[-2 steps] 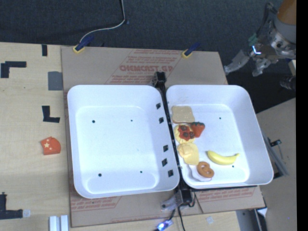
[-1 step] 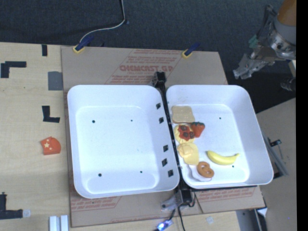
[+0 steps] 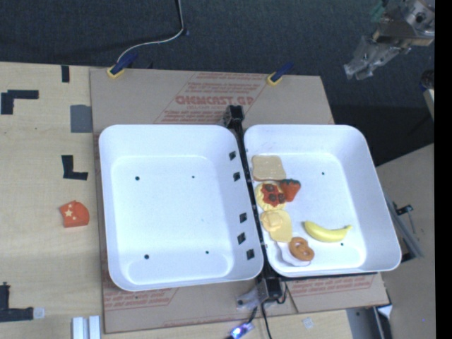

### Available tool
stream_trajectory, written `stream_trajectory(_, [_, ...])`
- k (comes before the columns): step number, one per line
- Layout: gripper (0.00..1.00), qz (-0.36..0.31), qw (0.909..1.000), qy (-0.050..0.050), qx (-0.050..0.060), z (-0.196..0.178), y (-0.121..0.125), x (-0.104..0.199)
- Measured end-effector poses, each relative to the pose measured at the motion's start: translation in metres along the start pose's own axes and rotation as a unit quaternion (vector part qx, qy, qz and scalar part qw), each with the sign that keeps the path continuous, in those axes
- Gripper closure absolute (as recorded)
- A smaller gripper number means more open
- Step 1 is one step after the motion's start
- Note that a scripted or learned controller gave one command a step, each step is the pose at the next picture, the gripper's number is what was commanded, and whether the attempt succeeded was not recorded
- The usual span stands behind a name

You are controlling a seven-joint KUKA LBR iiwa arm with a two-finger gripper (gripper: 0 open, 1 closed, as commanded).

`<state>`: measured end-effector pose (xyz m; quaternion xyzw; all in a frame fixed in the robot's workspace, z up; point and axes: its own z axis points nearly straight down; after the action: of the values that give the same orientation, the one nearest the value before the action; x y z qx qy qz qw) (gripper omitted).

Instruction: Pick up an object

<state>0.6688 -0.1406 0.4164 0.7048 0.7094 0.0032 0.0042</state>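
Observation:
The right bin [image 3: 353, 161] holds several toy foods along its left side: a tan bread slice [image 3: 268, 167], a red strawberry piece [image 3: 289, 188] beside a pizza-like piece [image 3: 272, 196], a pale yellow piece [image 3: 276, 224], a pretzel-like piece [image 3: 301, 248] and a yellow banana [image 3: 326, 232]. My gripper [image 3: 361, 66] hangs high at the upper right, well beyond the far edge of the right bin and apart from every object. Nothing shows between its fingers.
The left bin [image 3: 120, 189] stands beside the right one, joined at a black hinge strip [image 3: 244, 189]. A small red object [image 3: 75, 214] lies on the bench left of the bins. A cable [image 3: 155, 42] runs across the dark floor behind the cardboard sheet [image 3: 205, 97].

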Motion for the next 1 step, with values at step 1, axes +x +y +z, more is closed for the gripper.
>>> stream_trajectory(1, [1.0,0.001,1.0,-0.001,-0.002,-0.1162,-0.0054,0.0151])
